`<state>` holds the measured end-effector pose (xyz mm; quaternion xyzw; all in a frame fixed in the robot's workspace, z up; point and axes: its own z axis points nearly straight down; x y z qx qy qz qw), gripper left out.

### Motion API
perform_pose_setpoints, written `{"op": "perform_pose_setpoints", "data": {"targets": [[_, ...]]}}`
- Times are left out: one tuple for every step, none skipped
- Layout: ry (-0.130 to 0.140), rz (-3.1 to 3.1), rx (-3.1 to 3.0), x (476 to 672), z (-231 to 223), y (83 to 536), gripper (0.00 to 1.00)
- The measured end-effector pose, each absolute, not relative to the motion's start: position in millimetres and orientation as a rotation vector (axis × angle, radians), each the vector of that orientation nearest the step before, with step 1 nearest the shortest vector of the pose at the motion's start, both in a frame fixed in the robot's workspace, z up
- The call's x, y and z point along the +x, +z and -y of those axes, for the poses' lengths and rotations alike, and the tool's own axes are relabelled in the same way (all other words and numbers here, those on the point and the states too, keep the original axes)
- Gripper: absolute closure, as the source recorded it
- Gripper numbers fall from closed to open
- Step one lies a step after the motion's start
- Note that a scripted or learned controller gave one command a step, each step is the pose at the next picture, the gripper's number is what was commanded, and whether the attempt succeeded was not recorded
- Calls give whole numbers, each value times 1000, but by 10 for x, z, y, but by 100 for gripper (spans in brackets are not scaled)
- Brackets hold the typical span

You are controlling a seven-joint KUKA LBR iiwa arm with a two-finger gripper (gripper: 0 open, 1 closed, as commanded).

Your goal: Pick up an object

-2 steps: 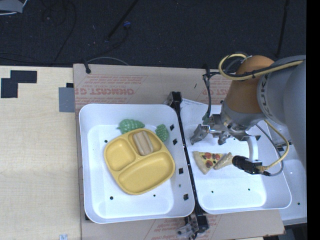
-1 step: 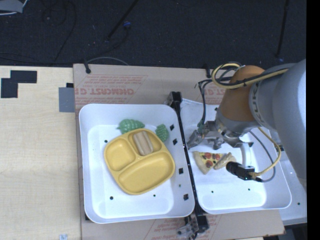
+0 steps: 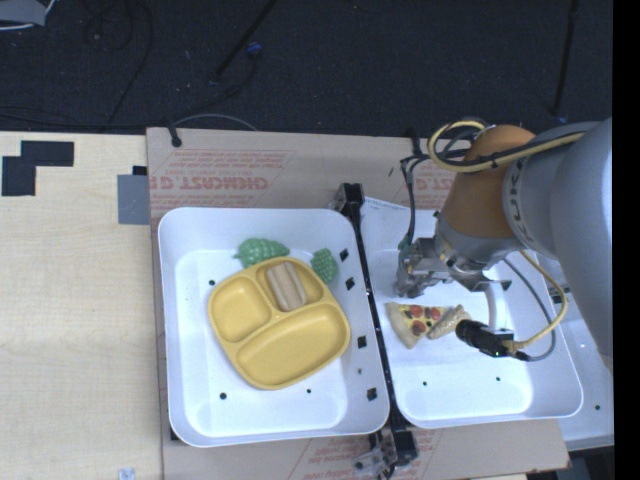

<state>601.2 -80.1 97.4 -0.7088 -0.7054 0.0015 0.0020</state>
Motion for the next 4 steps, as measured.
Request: {"op": "perform_pose_setpoints", "data": {"targets": [[-1, 2216, -2229, 6034, 849, 1404, 100], [-3, 2224, -2222, 6080, 792, 2006, 100], [-2, 2224, -2221, 6058, 699, 2533, 100], [4, 2222, -2215, 5822, 227, 2530, 100]]}}
